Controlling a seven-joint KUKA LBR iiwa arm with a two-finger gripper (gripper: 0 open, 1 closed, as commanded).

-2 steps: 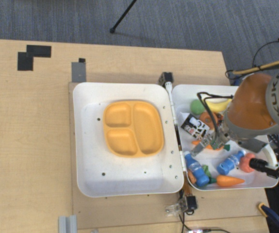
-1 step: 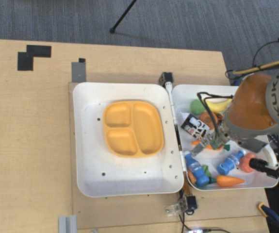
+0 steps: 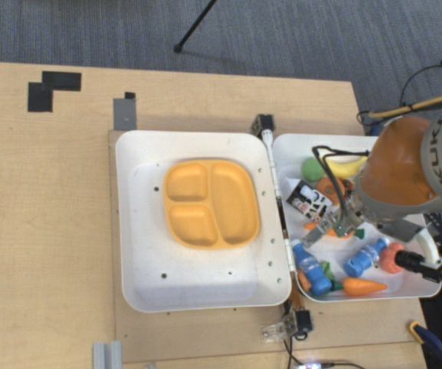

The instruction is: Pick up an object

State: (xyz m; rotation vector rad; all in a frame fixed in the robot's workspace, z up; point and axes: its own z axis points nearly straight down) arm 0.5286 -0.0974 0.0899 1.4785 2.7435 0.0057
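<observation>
Reaching in from the right and working with the gripper (image 3: 337, 224) low in the right bin (image 3: 284, 177), among crowded small things. Not managing to tell from this slanted view whether open, closed or clamping anything; too much metal and clutter overlapping there.

Choosing among candidates lying all around: a black-and-white box (image 3: 310, 199) just left of the gripper, a blue bottle (image 3: 311, 272) near and left, a second blue bottle (image 3: 360, 261) near and right, an orange carrot (image 3: 363, 287) by the near wall, a green piece (image 3: 313, 167) and a yellow piece (image 3: 345, 167) toward the far side.

Risking, probably, a closure on two neighbours at once, or on the edge of one, given how tightly packed. Risking a round bottle rolling aside under a glancing touch. Risking also a push against the bin floor, ending with nothing caught. Leaving the left bin (image 3: 136, 229) and its yellow divided plate (image 3: 209, 204) well apart from all this.
</observation>
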